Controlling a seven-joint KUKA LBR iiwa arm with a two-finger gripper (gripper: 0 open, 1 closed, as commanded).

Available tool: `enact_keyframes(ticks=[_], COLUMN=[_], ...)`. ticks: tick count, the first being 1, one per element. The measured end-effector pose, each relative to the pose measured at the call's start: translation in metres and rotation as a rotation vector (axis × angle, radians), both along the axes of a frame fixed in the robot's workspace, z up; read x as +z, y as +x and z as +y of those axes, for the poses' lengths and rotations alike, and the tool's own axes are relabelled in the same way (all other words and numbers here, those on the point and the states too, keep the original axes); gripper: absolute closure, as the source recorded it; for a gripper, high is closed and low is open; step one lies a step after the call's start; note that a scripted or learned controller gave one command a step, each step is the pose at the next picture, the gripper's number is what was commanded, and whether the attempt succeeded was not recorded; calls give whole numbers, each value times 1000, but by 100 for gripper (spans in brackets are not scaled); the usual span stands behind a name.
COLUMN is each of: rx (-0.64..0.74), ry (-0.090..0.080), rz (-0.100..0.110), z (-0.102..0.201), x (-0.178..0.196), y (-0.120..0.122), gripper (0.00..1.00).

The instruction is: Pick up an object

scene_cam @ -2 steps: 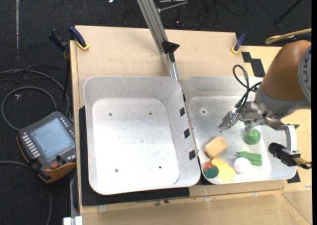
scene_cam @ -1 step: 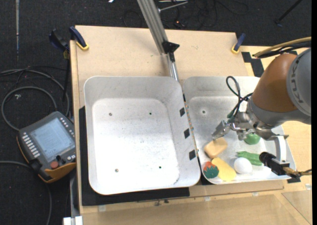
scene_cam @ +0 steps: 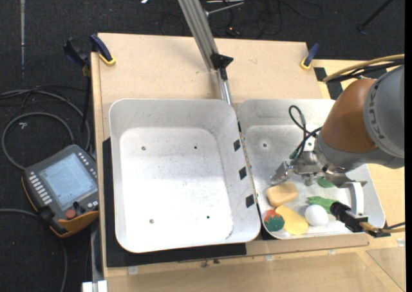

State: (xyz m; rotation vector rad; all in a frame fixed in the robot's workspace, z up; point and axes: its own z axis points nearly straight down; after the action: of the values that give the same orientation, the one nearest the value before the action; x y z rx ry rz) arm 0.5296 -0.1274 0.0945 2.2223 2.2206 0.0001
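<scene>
Hand (scene_cam: 291,172), grip state unclear, hangs over right bin (scene_cam: 257,120) holding tan block (scene_cam: 282,193), white ball (scene_cam: 316,215), yellow piece (scene_cam: 295,222)

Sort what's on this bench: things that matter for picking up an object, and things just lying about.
For the job:
claw
tan rounded block
white egg-shaped ball
yellow rounded lump
red-and-green round toy
green piece
right shallow white bin

Lying about:
left shallow white bin
grey-and-orange handheld control pendant
yellow-tipped clamps
</scene>
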Motion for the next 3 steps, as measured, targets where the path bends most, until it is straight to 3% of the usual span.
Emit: enact_keyframes(ticks=[1, 3], rx=[0, 5], ry=[0, -1], rz=[-4, -6], z=[0, 9], x=[12, 114], y=[1, 20], gripper=[100, 100])
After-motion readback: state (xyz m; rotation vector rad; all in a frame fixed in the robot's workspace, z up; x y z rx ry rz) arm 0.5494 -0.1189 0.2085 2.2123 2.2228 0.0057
